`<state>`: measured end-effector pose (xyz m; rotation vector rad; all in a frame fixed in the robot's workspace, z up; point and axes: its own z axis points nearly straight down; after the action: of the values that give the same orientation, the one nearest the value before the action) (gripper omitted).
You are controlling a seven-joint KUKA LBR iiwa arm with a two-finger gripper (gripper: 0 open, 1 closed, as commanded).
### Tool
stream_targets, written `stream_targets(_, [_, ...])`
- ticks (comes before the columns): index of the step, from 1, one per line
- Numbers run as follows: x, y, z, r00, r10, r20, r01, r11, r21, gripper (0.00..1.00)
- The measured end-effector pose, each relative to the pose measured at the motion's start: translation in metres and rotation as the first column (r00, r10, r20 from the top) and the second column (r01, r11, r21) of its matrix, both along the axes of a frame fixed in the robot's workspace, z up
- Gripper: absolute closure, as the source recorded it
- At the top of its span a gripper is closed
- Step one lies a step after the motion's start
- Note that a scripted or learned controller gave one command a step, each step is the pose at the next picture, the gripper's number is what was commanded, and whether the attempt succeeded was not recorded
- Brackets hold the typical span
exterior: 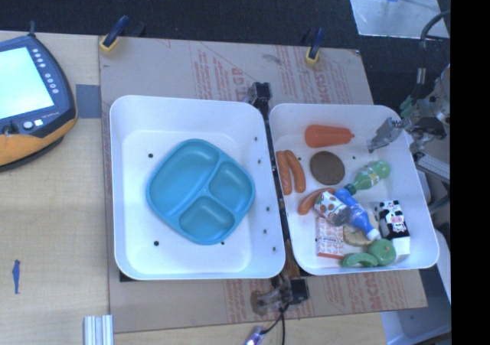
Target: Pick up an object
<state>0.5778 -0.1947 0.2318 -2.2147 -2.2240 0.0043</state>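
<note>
The right bin (300,118) holds several toy foods. An orange carrot (328,135) lies at its back, with a brown round patty (327,167) just in front of it. Two sausages (290,171) lie along the left wall. A green bottle (369,177), a blue bottle (355,212), a black-and-white cow-patterned carton (393,222), a red-and-white box (330,238) and a green curved piece (369,258) crowd the front right. My gripper (382,136) hangs over the bin's back right corner, to the right of the carrot and above the green bottle, with nothing seen in it.
The left bin (130,183) carries a blue divided plate (200,191). A tablet in an orange case (31,99) lies at the bench's far left. Clamps (113,34) hold the cardboard base at the back edge.
</note>
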Motion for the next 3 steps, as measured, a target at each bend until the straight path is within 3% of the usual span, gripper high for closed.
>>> stream_targets(1, [0.0551, 0.0091, -0.1385, 1.000, 0.001, 0.004, -0.001, 1.000, -0.001, 0.00])
stream_targets(2, [0.0549, 0.0089, -0.1286, 1.000, 0.004, 0.002, -0.004, 1.000, -0.001, 1.00])
stream_targets(3, [0.0549, 0.0090, -0.1287, 1.000, 0.005, 0.001, -0.005, 1.000, -0.001, 0.00])
